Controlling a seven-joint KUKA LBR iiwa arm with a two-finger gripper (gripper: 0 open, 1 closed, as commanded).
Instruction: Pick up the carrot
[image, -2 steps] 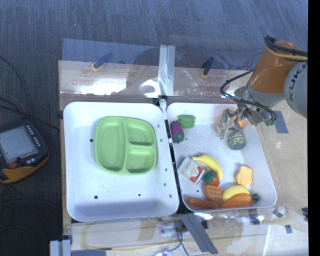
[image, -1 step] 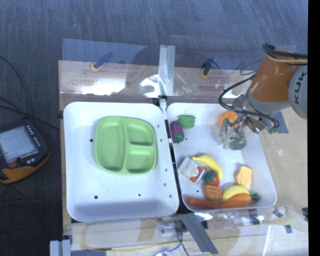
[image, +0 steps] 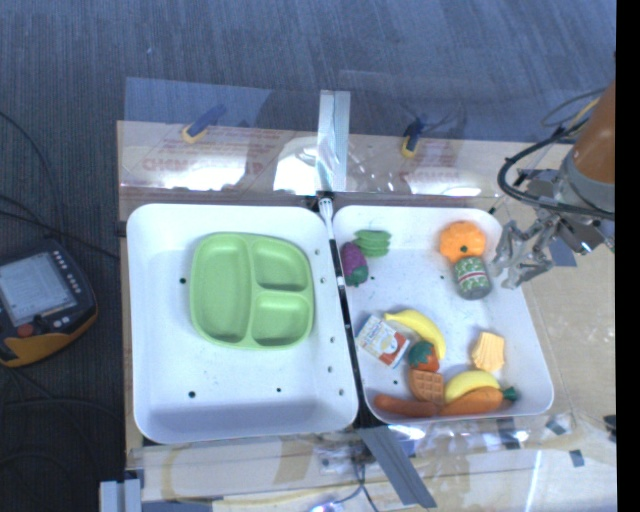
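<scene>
The carrot (image: 472, 402) is orange with a green tip and lies flat along the near wall of the right bin (image: 530, 330). A yellow banana (image: 470, 383) rests just behind it. My gripper (image: 522, 266) hangs over the right bin's far right edge, well back from the carrot, beside a small green can (image: 472, 277). Its fingers are open with nothing between them.
The right bin also holds an orange fruit (image: 462, 240), a second banana (image: 418, 325), a small carton (image: 381, 340), a waffle (image: 425, 383), a red sausage (image: 400, 406), a yellow wedge (image: 488, 351) and a purple vegetable (image: 354, 262). The left bin (image: 160, 380) holds a green divided plate (image: 252, 290).
</scene>
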